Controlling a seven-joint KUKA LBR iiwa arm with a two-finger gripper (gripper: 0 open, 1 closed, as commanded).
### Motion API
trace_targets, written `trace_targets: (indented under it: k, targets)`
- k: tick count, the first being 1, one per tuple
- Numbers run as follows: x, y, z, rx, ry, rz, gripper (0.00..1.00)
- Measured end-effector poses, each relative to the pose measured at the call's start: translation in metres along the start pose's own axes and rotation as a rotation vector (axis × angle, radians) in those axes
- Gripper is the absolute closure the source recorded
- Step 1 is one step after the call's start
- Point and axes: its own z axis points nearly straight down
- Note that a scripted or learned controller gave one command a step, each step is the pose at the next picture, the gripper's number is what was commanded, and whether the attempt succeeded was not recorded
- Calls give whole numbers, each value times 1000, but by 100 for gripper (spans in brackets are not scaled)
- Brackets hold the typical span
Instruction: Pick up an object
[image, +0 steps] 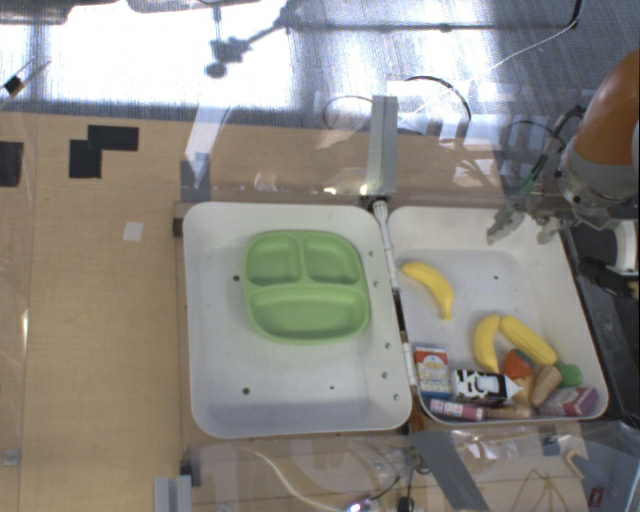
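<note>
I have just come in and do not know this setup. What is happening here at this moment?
A robot arm reaches in from the right, its gripper above the far corner of the right bin, with nothing between its fingers. That bin holds toy food: a lone banana and a pile near the front. The left bin holds a green tray.

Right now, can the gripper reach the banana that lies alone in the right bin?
Probably yes. The gripper hangs over the far part of the right bin, and the lone banana lies on bare floor to its left, apart from the pile of toys at the near edge.
</note>
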Motion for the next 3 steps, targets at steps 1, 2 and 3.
trace_targets:
  k: [1, 2, 3]
  targets:
    - [66, -58, 97, -2, 0, 30, 0]
    - [43, -148, 103, -13, -3, -84, 0]
    - [70, -141, 101, -16, -15, 39, 0]
